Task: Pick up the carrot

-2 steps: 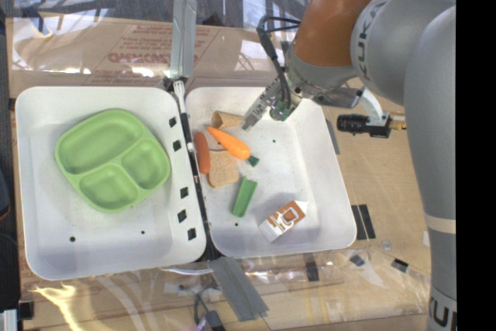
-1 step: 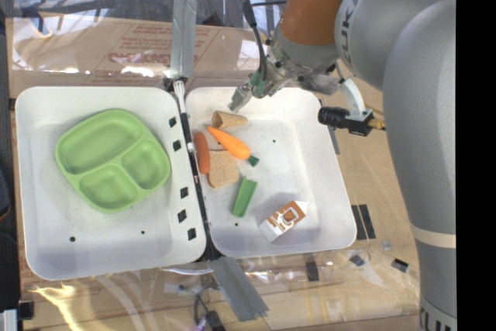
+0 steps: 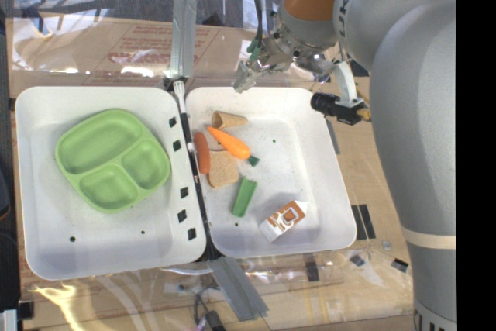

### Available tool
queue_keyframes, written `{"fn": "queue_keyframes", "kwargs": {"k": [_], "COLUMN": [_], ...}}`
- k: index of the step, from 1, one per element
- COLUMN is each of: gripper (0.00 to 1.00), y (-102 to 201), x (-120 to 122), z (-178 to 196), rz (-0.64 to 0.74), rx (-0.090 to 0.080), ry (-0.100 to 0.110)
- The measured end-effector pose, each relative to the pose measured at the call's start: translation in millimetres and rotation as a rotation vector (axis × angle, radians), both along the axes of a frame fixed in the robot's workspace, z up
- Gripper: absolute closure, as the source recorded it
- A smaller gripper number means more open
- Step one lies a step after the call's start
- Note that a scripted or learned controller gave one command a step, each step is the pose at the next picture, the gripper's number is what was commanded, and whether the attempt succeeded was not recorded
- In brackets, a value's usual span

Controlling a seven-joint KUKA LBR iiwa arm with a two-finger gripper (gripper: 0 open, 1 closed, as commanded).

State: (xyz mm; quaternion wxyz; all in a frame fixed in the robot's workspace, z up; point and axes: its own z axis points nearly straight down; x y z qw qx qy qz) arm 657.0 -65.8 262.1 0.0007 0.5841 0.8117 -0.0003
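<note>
An orange carrot (image 3: 229,142) with a small green tip lies slantwise in the upper middle of the right bin (image 3: 325,174). My gripper (image 3: 246,74) hangs above that bin's far rim, up and a little right of the carrot, with nothing seen between its fingers. The carrot touches a bread slice (image 3: 223,170) at its lower left and lies just below a tan wedge (image 3: 229,119).
A red sausage (image 3: 202,151) lies along the right bin's left wall. A green stick (image 3: 244,197) and a small orange-and-white carton (image 3: 283,219) sit nearer the front. The left bin (image 3: 39,229) holds a green divided plate (image 3: 113,159). The arm fills the right side.
</note>
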Motion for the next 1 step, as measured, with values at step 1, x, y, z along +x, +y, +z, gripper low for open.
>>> {"fn": "queue_keyframes", "kwargs": {"k": [1], "gripper": [1.00], "y": [21.4], "x": [-1.8], "z": [-16.9], "rz": [0.351], "rx": [0.001], "ry": [0.004]}}
